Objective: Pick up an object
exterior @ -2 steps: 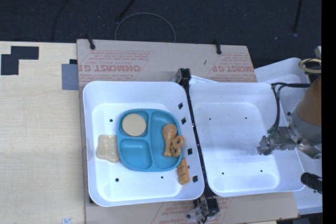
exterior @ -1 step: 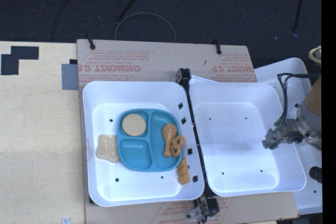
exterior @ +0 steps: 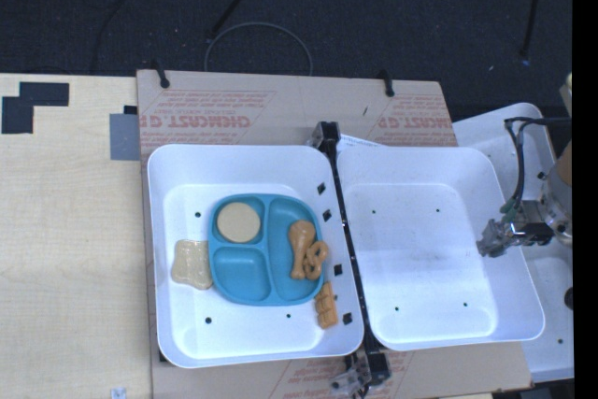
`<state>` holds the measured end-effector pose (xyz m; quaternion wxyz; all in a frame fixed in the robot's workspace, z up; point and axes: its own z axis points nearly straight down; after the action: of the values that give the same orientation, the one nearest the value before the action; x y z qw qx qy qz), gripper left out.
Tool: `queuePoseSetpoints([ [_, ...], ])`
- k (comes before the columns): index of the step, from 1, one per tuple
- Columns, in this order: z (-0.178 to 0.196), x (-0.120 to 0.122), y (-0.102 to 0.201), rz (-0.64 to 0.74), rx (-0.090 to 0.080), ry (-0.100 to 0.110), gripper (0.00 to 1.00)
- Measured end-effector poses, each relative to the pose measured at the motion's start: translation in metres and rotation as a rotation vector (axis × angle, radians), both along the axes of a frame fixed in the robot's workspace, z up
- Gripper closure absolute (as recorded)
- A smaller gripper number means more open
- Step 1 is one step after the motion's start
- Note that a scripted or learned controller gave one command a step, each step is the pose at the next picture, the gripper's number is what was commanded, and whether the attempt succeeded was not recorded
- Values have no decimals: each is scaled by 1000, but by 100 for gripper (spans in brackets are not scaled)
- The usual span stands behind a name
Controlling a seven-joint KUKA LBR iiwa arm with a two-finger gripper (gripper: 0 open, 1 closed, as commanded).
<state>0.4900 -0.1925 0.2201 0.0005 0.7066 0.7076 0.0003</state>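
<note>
My tool (exterior: 495,238) sits at the right bin's (exterior: 425,318) edge. The pretzel (exterior: 306,249) lies on the blue tray (exterior: 245,280) in the left bin (exterior: 177,332). It looks light and stiff. I'd pinch its middle.

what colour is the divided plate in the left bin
Blue, seen clearly in the camera view: the divided plate.

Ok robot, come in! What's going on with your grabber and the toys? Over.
Gripper at right bin's right rim, nothing seen in it. Blue tray and tan pieces in left bin, untouched. Path looks open.
</note>
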Motion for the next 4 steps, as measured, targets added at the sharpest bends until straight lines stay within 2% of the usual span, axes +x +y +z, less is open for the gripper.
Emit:
queuePoseSetpoints([
  [2, -18, 46, 91, 3, 2, 4, 100],
  [3, -14, 66, 129, 2, 2, 3, 100],
  [4, -15, 91, 185, 3, 1, 3, 100],
])
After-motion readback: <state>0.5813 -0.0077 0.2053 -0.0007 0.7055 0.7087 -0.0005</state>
